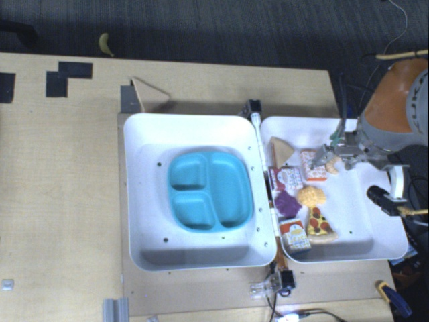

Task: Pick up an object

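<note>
Over the right bin (375, 247) my end effector (333, 154) hovers above small packets (315, 166) whose print is too blurred to read; whether it grips I cannot tell. Nearby lie a purple lump (287, 203), a pizza-slice toy (320, 223), and a glossy blue divided tray (209, 190) in the left bin (144, 247).

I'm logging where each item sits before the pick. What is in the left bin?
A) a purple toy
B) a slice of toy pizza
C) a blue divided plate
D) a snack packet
C: the blue divided plate lies alone in the left bin, while the small toys sit in the right bin.
</note>
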### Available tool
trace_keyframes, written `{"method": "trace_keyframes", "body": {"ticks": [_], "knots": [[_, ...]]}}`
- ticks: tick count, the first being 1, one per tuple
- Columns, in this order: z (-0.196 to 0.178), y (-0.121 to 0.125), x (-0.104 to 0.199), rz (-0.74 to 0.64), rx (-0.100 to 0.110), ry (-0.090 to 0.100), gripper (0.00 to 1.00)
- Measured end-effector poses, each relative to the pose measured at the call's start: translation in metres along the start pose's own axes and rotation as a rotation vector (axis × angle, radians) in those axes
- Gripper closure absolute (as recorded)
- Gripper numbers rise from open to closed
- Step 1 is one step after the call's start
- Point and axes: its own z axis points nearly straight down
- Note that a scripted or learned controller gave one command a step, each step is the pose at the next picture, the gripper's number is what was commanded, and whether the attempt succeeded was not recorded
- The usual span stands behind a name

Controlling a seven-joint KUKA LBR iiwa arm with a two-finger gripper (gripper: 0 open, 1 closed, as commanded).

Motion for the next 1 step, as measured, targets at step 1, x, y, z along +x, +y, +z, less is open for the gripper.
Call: {"method": "trace_keyframes", "body": {"ticks": [1], "knots": [[0.0348, -0.0460, 0.0460, 0.006, 0.012, -0.006, 0.00]]}}
